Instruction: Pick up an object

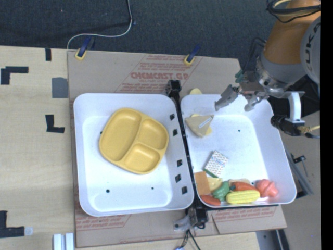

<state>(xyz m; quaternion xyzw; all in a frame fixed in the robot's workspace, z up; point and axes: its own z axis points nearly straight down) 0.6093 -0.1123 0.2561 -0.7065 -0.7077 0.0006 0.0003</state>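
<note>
1. Gripper (239,100) sits over the far edge of the right bin (270,155), fingers spread apart, nothing between them.
2. Arm (291,35) comes in from the right; orange band visible above the wrist.
3. Nearest object to the gripper: pale yellow wedge (199,125), lying in the right bin's far-left corner, close to the left finger but apart from it.
4. Patterned white packet (216,163) lies mid-bin, tilted.
5. Near edge of the right bin holds a cluster: orange block (203,181), green piece (222,190), corn cob (242,196), red-orange pieces (265,187), all touching or just beside each other.
6. Left bin (86,155) holds a yellow divided plate (133,140), three compartments, flat.
7. Both bins rest on a cardboard sheet (151,72).
</note>
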